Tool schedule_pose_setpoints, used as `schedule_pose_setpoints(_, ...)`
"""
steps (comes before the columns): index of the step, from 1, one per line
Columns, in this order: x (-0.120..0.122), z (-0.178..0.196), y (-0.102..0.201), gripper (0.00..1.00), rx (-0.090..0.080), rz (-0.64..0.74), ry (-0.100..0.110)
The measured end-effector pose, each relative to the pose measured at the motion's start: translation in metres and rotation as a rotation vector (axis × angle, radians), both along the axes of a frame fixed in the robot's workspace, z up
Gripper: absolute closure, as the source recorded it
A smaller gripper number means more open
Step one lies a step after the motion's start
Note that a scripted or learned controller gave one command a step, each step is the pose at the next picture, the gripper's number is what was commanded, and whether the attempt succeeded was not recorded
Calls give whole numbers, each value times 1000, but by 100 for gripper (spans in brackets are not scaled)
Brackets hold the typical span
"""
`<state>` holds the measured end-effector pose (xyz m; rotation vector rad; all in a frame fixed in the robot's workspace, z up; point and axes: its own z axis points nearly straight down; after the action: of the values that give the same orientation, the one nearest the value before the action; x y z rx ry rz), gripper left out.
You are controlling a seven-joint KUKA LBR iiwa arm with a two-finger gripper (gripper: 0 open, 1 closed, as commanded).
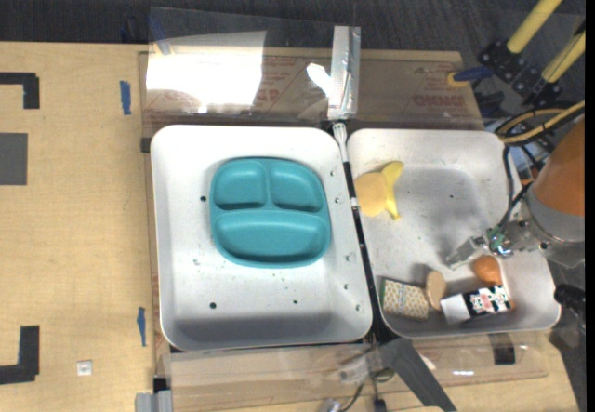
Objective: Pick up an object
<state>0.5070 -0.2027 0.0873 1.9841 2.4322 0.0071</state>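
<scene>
Hovering my claw [476,250] low in the right bin [437,179]; finger spread too blurry, cannot tell. Orange ball [486,268] just below it, maybe touching. Yellow toy [379,191] up-left, teal tray [271,211] far left.

Left of the pincer [485,247] sits a divided tray [271,211] in the far bin [172,308]; a banana [379,192] lies up-left, a bottle [476,304] just below.

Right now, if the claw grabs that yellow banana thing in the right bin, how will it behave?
The yellow banana looks like a smooth plastic toy, so it is probably light and stiff. Its curved, glossy surface may slip between fingers. Lying alone on the right bin floor, a nudge would likely spin it.
</scene>
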Motion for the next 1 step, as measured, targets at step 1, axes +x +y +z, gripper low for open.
schedule_pose_setpoints(1, 2, 12, -2, 100, -6, -1, -9)
